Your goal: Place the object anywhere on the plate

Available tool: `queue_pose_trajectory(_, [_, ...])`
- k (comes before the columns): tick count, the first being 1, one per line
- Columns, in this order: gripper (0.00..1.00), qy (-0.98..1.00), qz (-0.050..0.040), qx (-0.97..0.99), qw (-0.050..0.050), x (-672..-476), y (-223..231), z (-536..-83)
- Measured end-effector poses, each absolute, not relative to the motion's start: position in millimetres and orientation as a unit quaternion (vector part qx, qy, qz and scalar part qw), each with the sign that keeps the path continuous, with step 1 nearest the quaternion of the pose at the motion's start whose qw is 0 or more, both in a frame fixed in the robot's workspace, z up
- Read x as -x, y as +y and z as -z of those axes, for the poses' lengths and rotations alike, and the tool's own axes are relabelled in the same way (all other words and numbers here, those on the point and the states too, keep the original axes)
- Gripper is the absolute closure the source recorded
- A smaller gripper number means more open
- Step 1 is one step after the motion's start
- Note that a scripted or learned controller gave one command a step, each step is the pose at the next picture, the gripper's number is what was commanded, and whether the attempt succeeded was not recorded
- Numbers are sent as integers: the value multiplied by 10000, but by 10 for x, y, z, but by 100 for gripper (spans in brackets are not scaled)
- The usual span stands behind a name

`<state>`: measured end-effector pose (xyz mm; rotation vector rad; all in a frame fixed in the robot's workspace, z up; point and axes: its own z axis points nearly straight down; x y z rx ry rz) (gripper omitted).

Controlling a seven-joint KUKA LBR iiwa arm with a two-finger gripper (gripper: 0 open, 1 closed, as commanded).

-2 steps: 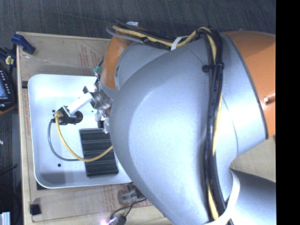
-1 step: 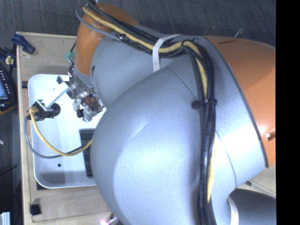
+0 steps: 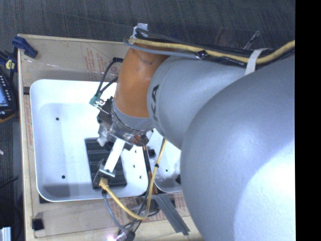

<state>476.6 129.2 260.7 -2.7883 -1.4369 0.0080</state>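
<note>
Dark carpet-like flooring (image 3: 100, 9) runs across the top of the view, and below it sits a pale wooden bench (image 3: 75, 49) with printed red markings along its upper board. Left bin (image 3: 45, 109), shallow and white with rounded corners, occupies the frame from about 9 o'clock to 6 o'clock; small dark dots mark its floor. Right bin (image 3: 170, 182) shows as a curved sliver of white rim at roughly 5 o'clock, mostly covered by the arm. Grey arm (image 3: 235, 134) fills the whole right half, coming in from 3 o'clock, with the orange band (image 3: 135, 84) near centre at about 12 o'clock of the wrist. Yellow and black cables (image 3: 210, 51) run along the arm's upper edge; a second yellow cable (image 3: 123, 207) loops down toward 6 o'clock past the bench edge. Gripper (image 3: 105, 173) points down and left from the wrist, a pale finger bar angled toward 7 o'clock, over the lower right part of the left bin. Black ribbed rectangular object (image 3: 98, 157) lies flat on the left bin's floor directly beneath the gripper tip, partly hidden by it. Cannot tell how the gripper stands or whether it has the object. Blue clamp (image 3: 22, 44) at the bench's 10 o'clock corner; a dark handheld device (image 3: 5, 92) at the far 9 o'clock edge.
</note>
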Motion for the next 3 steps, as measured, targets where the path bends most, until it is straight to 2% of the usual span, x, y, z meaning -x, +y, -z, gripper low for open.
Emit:
queue_pose_trajectory(1, [0,-4584,-29,8887,26,-4764,1295,-2605])
queue_pose_trajectory(2, [0,-3305,-49,9438,16,-4735,1454,-1182])
queue_pose_trajectory(3, [100,-3340,-75,9425,28,-4728,1464,-1266])
